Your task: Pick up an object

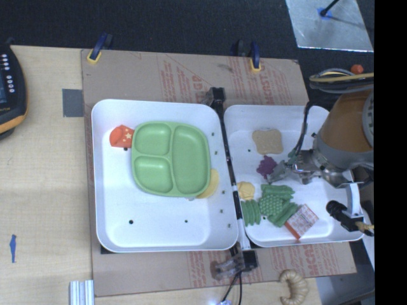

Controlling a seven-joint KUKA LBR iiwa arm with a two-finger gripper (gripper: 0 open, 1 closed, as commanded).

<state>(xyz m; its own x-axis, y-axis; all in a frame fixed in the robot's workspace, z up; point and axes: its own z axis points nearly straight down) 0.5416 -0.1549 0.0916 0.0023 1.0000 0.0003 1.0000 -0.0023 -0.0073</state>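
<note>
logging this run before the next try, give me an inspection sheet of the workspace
surface: cardboard sheet on a wooden bench, clamped at the far edge; two white bins side by side.
job's things: left bin holds a green divided plate, a red piece and a yellow piece under the plate's edge; right bin holds a tan slice, purple piece, green toy vegetables, a red-and-white packet.
clutter: curled tan item near the front edge.
grippers: gripper low over the right bin beside the purple piece.
cables: black cable along the arm.
surroundings: handheld controller at left.

Blue clamps [255, 54]; black-and-orange pendant [9, 91]
</note>
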